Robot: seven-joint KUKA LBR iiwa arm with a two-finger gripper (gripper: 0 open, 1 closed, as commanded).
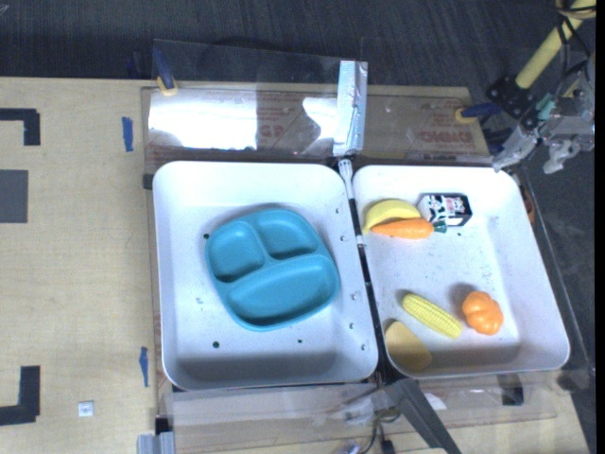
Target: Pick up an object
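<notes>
The right bin point(529, 253) holds several toy foods. A yellow banana point(389, 212) lies at its back left with an orange carrot point(405, 229) against it, and a small black-and-white carton point(446, 208) sits just right of them. Toward the front lie a yellow corn cob point(431, 314), an orange pepper-like piece point(483, 312) and a flat tan piece point(406, 344) in the front left corner. My gripper point(544, 145) hangs at the upper right, outside the right bin's back right corner, apart from all the objects.
The left bin point(180, 329) carries a blue divided plate point(272, 267). A clear plastic panel point(255, 112) with a metal bracket point(352, 107) stands behind the bins. Cables and a yellow hose point(548, 50) crowd the upper right corner. Tan bench surface point(66, 282) stretches to the left.
</notes>
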